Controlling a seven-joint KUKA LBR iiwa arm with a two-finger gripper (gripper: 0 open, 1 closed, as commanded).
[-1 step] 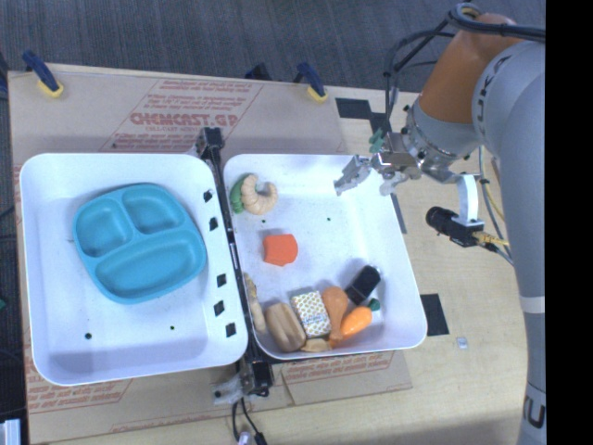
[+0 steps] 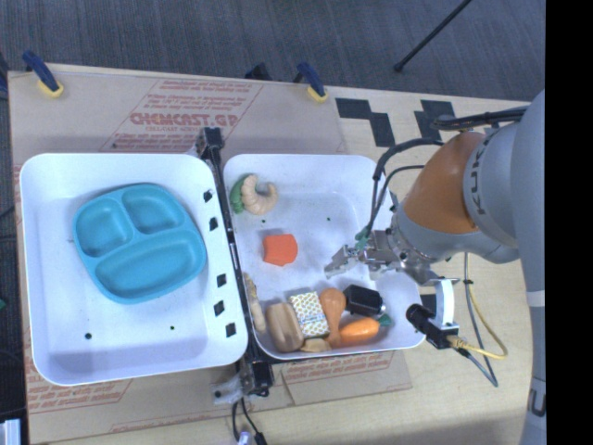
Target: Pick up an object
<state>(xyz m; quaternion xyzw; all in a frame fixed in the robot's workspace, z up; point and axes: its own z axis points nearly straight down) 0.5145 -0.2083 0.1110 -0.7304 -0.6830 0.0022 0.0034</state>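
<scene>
The gripper (image 2: pixel 345 260) hangs low in the right bin (image 2: pixel 306 167), its small fingers spread with nothing between them. The toys (image 2: pixel 320 321) crowd the near wall, overlapping and hard to separate.

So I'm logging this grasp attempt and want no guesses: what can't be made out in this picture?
- Gripper: too small and blurred in the camera view to tell whether it grips anything.
- Pile of toy food at the right bin's near edge: items overlap, so several shapes are partly hidden.
- Arm: cut off at the right.
- Blue plate in the left bin: fully visible.
</scene>
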